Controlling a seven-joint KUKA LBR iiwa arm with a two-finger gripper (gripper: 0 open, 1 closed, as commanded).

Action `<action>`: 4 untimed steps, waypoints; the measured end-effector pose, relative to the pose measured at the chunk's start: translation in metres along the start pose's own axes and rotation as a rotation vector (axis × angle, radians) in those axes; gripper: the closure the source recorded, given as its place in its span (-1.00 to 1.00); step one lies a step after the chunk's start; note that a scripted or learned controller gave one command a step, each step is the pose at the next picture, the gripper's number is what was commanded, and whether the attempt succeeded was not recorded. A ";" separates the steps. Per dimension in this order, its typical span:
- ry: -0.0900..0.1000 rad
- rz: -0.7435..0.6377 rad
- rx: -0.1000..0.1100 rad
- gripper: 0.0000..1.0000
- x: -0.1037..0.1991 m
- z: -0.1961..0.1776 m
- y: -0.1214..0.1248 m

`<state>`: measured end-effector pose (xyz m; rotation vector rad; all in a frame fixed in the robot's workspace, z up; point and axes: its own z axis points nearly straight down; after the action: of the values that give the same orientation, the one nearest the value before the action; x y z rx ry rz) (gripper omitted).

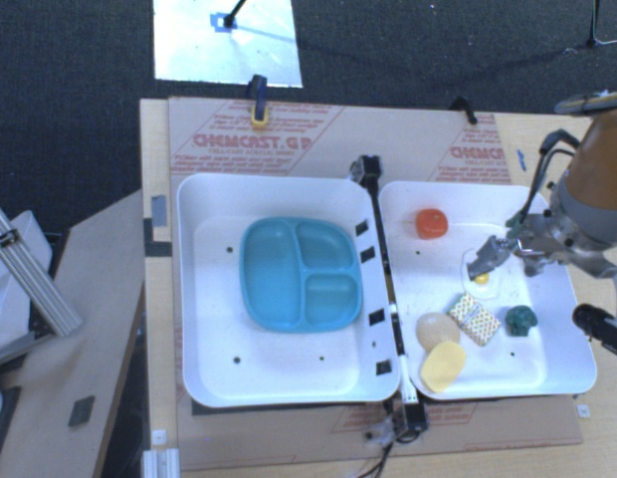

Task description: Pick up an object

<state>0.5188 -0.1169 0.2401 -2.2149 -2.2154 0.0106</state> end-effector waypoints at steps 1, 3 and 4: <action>-0.002 -0.003 -0.013 -1.00 0.000 -0.006 0.002; -0.001 0.000 -0.009 -1.00 0.004 0.098 0.006; -0.003 0.000 -0.015 -1.00 0.003 0.148 0.008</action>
<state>0.5249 -0.1133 0.0925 -2.2236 -2.2248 -0.0028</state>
